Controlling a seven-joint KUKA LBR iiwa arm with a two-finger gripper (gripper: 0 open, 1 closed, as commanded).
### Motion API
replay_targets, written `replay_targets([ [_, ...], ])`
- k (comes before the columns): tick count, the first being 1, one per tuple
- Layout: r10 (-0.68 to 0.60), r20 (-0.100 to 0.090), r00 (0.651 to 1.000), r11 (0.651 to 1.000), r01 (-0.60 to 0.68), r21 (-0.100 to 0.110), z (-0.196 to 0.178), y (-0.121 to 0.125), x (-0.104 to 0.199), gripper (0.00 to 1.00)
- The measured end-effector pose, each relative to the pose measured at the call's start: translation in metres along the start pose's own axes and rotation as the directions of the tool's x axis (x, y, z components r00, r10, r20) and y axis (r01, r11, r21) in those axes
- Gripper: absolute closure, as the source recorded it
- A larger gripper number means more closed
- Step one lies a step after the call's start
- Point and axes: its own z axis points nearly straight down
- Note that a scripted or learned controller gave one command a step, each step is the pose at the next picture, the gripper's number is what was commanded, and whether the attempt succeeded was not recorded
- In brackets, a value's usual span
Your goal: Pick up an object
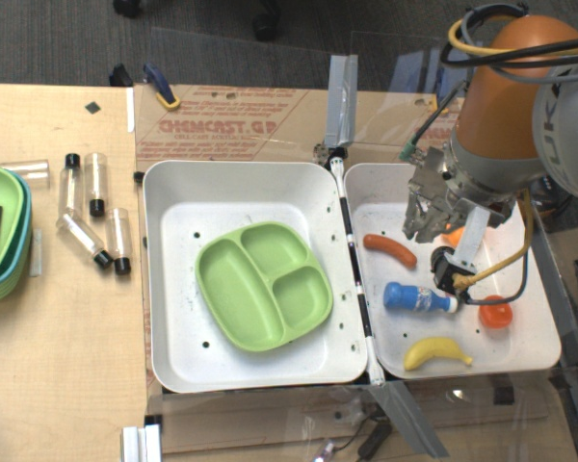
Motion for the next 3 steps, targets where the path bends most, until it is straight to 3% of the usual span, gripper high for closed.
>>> replay_targets([
  [1,0.139,-0.006,0.990,0.990,-0.139,-0.007,-0.043,-0.056,0.079,1.00],
  [2,0.424,-0.005,0.906,0.906,-0.424,-0.003,0.023,-0.090,0.116,1.00],
  [3,0.381,-0.003,0.924,0.924,-0.381,-0.003,0.166,-0.148,0.184,1.00],
])
